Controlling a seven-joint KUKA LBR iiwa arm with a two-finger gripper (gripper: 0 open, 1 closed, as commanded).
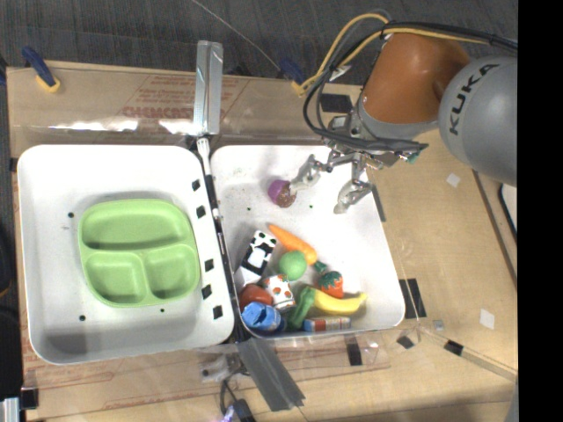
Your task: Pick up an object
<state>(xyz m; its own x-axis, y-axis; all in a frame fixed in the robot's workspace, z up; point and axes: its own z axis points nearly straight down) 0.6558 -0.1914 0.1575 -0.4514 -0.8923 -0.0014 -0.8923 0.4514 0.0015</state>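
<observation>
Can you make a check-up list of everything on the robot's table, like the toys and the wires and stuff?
Surface: wooden bench bearing two white bins, left bin and right bin.
Job's things: purple toy lying apart; toy pile at the right bin's near end, including a banana and carrot.
Clutter: green tray in the left bin.
Gripper: gripper open, over the right bin beside the purple toy, holding nothing.
Cables: yellow and black cables looping at the wrist.
Surroundings: dark floor beyond the bench.
</observation>
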